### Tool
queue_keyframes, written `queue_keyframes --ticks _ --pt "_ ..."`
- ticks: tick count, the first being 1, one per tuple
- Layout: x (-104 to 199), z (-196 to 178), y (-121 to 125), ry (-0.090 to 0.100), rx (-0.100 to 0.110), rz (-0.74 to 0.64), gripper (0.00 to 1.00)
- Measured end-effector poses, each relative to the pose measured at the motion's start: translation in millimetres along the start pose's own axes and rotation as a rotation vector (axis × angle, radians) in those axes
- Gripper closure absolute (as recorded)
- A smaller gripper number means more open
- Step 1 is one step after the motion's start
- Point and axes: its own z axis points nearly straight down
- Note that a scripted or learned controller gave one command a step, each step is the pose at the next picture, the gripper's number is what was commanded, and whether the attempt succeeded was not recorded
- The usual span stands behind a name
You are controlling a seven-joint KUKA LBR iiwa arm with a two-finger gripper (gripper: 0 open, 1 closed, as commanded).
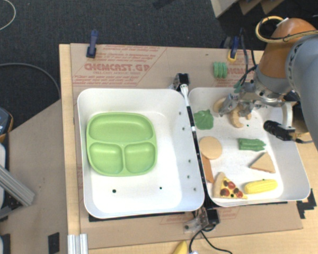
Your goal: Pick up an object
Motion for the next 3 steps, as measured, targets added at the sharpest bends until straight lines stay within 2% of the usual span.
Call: queue_keyframes --ticks 1,2,3 --pt "-1 -15 1 -0.008 -0.01 0.001 1.0" --pt "-2 2 -29 -0.002 -0.009 0.003 1.0" --pt "61 -75 -6 -0.003 -0.021 -0.004 1.0"
